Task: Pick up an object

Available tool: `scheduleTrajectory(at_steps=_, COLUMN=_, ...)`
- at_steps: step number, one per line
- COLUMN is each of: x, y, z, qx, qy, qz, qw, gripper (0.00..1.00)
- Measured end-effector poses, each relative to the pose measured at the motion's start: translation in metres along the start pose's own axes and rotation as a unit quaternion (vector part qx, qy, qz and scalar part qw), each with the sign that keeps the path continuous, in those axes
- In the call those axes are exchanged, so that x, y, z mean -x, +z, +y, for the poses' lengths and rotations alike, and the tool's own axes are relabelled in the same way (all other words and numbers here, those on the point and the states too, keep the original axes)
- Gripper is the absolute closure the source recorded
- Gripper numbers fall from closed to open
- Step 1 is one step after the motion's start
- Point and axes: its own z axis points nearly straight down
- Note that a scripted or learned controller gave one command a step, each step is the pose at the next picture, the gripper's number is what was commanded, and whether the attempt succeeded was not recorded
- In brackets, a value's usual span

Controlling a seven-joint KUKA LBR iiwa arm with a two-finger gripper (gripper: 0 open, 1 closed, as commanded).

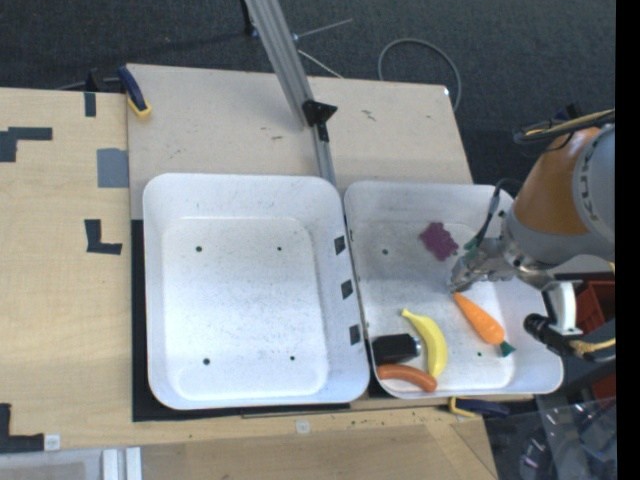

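Right now your arm (pixel 560 193) reaches in from the right, and its tool (pixel 470 273) sits low over the right bin (pixel 400 200), near that bin's middle right. You cannot tell from this slanted view whether the tool is open or closed; its tip is small and dark against the bin floor, and nothing is visibly caught in it.

All the candidates lie in that right bin, which is probably why the arm works this side. A purple piece (pixel 438 239) lies just up and left of the tool. An orange carrot (pixel 480 318) with a green end lies just below it, slanting towards the bin's near right corner. A banana (pixel 428 338) curves along the near side, with a black block (pixel 393 348) at its left and a red-orange sausage shape (pixel 407 376) against the near wall.

The left bin (pixel 240 193) on the counter (pixel 60 168) holds none of them. Judging by position, the tool is placed for the carrot's upper end or the purple piece; either is close.
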Motion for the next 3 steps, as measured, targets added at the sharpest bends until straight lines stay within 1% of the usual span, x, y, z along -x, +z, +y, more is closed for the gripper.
scheduleTrajectory(at_steps=1, x=-0.005, y=-0.044, z=0.003, qx=0.002, qy=0.001, qz=0.000, qw=1.0000, gripper=1.00)
scheduleTrajectory(at_steps=3, x=-0.003, y=-0.131, z=-0.004, qx=0.002, qy=0.001, qz=0.000, qw=1.0000, gripper=1.00)
